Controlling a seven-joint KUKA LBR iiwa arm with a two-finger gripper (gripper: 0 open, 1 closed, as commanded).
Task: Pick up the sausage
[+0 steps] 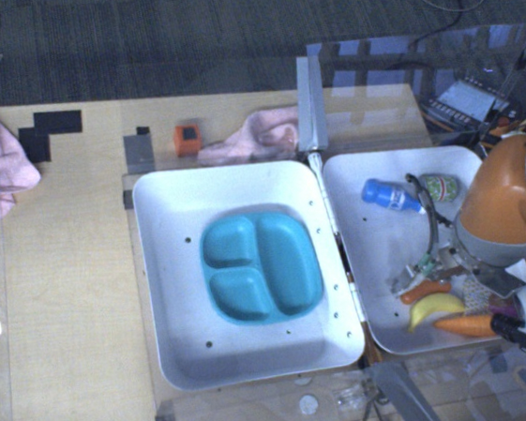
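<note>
Sausage (424, 291) lying in the right bin (361, 241), touching the banana (435, 308) just above it, gripper (419, 272) right over the sausage, whether it grips cannot be told, blue bottle (390, 195) farther up.

Teal tray (260, 266), white bins (180, 356), blue bottle (389, 195), possibly orange-red sausage (425, 291)

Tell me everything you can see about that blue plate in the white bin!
The blue plate looks like smooth plastic, bright turquoise, with rounded corners. It is split into three sections: two smaller ones on the view's left, one above the other, and one long one on the right. It lies flat in the middle of the left bin, resting on the floor, turned slightly askew. Nothing else touches it.
</note>
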